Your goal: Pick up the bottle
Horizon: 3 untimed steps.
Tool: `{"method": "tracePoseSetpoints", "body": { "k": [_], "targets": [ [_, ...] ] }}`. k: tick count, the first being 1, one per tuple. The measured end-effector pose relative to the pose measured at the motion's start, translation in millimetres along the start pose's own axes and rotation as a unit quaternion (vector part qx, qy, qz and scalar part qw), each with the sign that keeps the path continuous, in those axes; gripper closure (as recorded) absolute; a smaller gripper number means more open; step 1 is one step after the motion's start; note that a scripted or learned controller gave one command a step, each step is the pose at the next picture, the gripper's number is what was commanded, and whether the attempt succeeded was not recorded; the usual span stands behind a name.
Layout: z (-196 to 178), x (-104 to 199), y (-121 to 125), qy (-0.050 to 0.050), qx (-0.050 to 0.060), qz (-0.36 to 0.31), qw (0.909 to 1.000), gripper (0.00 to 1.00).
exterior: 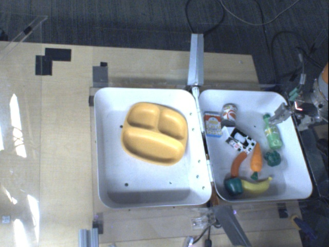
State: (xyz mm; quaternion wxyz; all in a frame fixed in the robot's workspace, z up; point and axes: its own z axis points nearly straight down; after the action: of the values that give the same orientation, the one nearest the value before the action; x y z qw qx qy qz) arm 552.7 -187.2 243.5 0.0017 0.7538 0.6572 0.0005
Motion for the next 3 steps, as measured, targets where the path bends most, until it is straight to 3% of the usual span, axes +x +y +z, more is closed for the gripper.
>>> {"method": "tracePoseSetpoints", "body": {
  "k": [1,2,3],
  "targets": [
    [73,0,43,0.0,0.001,0.013,0.9999,0.0],
    [149,-1,45,0.001,-0.001,0.057,0.9984,0.0],
    [139,0,47,0.001,-0.002,0.054,0.9986,1.0]
  ]
}}
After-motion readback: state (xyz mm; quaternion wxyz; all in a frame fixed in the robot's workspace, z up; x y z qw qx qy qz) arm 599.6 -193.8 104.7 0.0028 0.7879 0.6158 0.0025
